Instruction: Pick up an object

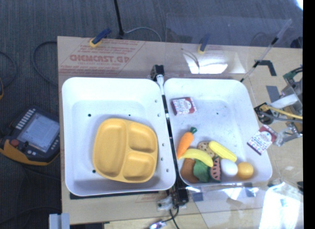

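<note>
The right bin [231, 92] holds a heap of toy food in its near corner: an orange carrot [184, 143], a yellow banana [198, 155], a second yellow piece [222, 150], a white egg [229, 167], an orange-yellow ball [245, 170], and a green piece [201, 170]. A red-and-white box [183, 106] lies alone near the bin's far left. My gripper [291, 118] sits at the right edge of the view, outside the bin and well away from the heap. Nothing shows between it and the toys.
The left bin [74, 100] holds a yellow divided tray [125, 149]. A small red-and-white packet [262, 139] rests on the right bin's right rim. A handheld controller [32, 135] lies on the floor to the left. The right bin's middle and far side are bare.
</note>
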You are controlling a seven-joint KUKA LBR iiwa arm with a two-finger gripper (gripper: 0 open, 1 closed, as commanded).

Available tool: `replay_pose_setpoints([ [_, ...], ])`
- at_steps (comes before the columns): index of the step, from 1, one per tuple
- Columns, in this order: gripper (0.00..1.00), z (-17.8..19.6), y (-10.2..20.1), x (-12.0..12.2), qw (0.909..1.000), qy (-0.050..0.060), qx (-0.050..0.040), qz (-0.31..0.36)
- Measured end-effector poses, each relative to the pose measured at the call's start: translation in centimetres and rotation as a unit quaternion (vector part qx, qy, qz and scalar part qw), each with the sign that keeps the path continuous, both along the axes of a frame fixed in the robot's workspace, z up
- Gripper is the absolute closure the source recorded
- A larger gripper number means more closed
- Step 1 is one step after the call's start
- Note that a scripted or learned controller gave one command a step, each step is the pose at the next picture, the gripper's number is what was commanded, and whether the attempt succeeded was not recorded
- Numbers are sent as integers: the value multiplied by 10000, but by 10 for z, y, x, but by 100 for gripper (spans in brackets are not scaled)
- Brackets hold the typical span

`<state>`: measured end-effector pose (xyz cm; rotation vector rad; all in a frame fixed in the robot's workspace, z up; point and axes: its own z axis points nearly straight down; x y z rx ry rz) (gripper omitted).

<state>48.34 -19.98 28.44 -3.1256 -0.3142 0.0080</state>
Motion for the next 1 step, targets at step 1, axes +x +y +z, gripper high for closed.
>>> replay_pose_setpoints([
  [1, 100, -77, 115, 54, 9997, 7, 12, 249],
])
